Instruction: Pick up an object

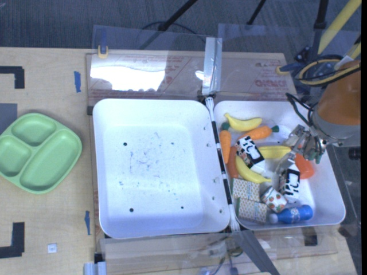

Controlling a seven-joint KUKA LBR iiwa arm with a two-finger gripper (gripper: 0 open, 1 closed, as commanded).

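One black-and-white block (291,182) lies under the tool (285,173); its grip state cannot be told.

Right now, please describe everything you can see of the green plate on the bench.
The green plate is a pale green tray with rounded corners, and it looks like plastic. Raised ridges split it into three compartments: two small ones on the upper side and one long one below. It lies flat on the wooden bench, left of the left white bin and apart from it. Nothing lies in it or touches it.
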